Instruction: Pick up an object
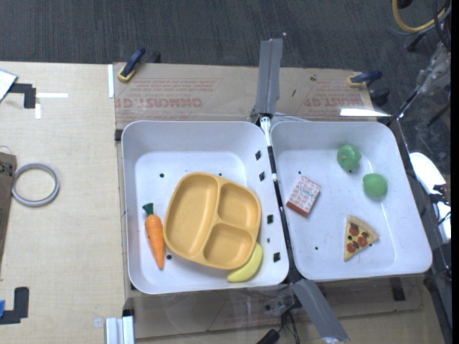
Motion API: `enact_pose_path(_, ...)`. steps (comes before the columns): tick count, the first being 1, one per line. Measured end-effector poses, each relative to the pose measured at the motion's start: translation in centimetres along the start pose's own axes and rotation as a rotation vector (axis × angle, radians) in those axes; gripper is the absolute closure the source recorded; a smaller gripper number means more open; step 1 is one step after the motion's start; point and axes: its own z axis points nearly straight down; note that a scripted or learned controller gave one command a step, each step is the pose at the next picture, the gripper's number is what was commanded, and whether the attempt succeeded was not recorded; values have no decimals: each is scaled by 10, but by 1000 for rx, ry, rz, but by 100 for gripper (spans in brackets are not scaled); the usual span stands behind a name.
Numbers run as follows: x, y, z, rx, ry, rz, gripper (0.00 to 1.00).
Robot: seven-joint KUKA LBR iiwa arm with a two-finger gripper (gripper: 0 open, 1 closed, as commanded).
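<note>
Nearest you, at the lower edge of the left bin point(133, 192), a yellow banana point(247, 267) curls against the front wall, touching the lower right corner of the yellow divided plate point(213, 221). That plate takes up most of the bin's floor, tilted a little in the frame. To its left you have an orange carrot point(154, 241) lying lengthwise, green top toward the upper frame, squeezed between the plate and the left wall. Your free floor in this bin is the strip along the upper wall and the upper right corner.

The right bin point(401, 163) gives you more room. A small red-and-white box point(303, 196) sits left of centre, near the divider between the bins. A pizza slice toy point(357, 237) lies toward the lower right, with bare floor around it. Two green round fruits sit in the upper right: one green fruit point(348, 156) near the upper wall, and a second green fruit point(374, 185) just below and right of it, close to the right wall. The lower left of this bin is bare.

You cannot tell the gripper's state from this frame, so none of these objects can be placed relative to it.

Outside the bins, a roll of tape point(34, 184) rests on the bench at far left.
</note>
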Motion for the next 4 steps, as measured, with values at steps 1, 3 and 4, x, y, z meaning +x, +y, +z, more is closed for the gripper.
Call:
enact_pose_path(1,-8,13,0,1,-1,-144,100)
enact_pose_path(3,-33,50,0,2,-2,-143,100)
enact_pose_path(4,-52,89,0,4,-1,-142,100)
